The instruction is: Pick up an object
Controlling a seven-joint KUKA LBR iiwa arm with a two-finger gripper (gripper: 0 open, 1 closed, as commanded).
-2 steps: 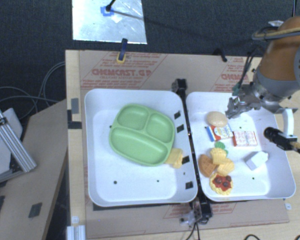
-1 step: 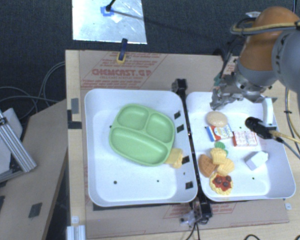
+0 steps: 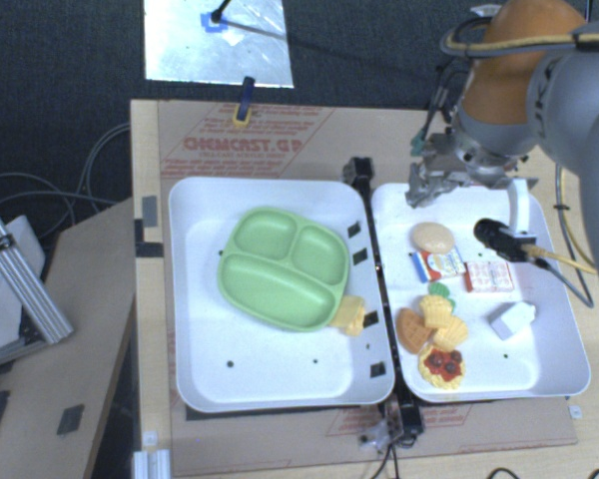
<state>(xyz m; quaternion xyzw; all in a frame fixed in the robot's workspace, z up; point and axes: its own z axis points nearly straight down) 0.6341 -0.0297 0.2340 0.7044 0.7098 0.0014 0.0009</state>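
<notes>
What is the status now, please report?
Gripper above right bin's back edge, holds nothing. Toy food piled below it, untouched. Green plate in left bin.

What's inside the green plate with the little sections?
Nothing sits in the green plate; its three sections show bare green. A yellow toy touches its lower right edge, outside it. Whatever lies beneath the plate is covered.

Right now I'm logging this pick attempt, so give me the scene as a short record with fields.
arm: reaches in from the right, over the right bin's far end
gripper: above the right bin's far left corner, nothing seen between its fingers
left bin: green divided plate, small yellow piece at the plate's near right edge
right bin: tan round piece, red-and-white packet, white block, pizza slice, other toy foods
pick status: not yet done
</notes>
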